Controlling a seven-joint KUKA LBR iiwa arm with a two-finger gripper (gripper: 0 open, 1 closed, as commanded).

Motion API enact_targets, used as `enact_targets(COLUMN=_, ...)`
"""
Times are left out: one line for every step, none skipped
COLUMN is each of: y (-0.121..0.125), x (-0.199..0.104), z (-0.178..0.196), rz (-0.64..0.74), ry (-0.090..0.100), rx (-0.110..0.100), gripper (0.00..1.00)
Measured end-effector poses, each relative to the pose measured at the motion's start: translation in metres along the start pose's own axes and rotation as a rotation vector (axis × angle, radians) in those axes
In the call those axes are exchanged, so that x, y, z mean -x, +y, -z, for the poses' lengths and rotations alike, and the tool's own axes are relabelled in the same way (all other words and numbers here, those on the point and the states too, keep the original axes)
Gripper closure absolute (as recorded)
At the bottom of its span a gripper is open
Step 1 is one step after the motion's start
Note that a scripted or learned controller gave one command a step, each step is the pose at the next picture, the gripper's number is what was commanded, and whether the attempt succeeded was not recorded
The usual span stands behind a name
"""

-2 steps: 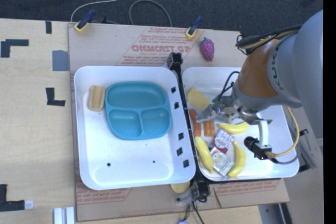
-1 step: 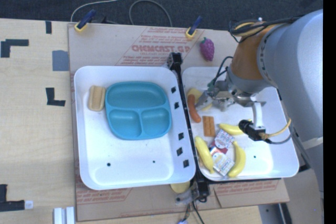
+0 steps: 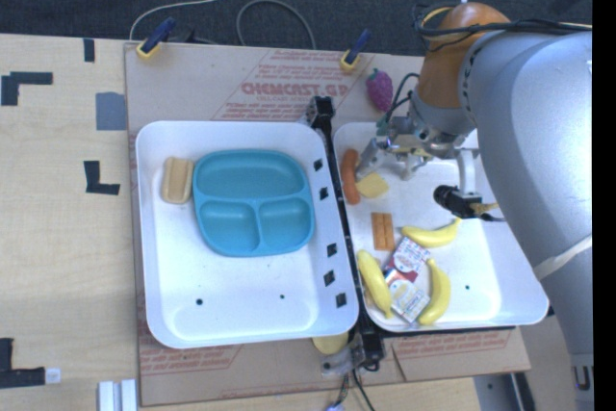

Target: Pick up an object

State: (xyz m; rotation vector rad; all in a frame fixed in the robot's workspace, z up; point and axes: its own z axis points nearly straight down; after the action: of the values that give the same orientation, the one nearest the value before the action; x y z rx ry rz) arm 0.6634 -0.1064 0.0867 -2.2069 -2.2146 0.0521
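Holding blue tray, left bin | bananas, right bin

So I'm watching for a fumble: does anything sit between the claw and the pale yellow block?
Nothing visible does. The claw hangs right above the pale yellow block; the orange carrot-like piece lies beside it, left.

The gripper hangs low over the right bin's far left corner, just above a yellow block and beside an orange sausage; bananas lie nearer its front edge; a blue tray fills the left bin
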Motion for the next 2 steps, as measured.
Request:
enact_targets(y=-0.006, x=0.0, z=0.0, rz=-0.007, ry=0.0, rx=0.025, gripper=0.0)
enact_targets(y=0.005, x=-0.009, z=-0.001, rz=-0.004, ry=0.008, rx=0.035, gripper=0.0)
